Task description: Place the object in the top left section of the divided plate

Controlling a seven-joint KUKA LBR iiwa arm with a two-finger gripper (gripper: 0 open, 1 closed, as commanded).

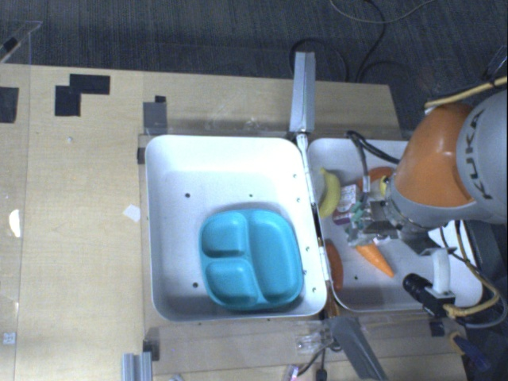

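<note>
Blue divided plate (252,258) near left bin (163,213) front rim.

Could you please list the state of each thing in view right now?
Blue divided plate: lying flat in the left bin, all sections bare.
Banana: lying in the right bin.
Carrot: lying beside the tool.
Tool: low over the right bin.

— What sort of place is this?
— A robotics lab. A grey and orange robot arm (444,165) reaches over two white bins (171,213) fixed on a wooden counter (71,236), with loose cables (381,10) on grey carpet (159,22).
</note>
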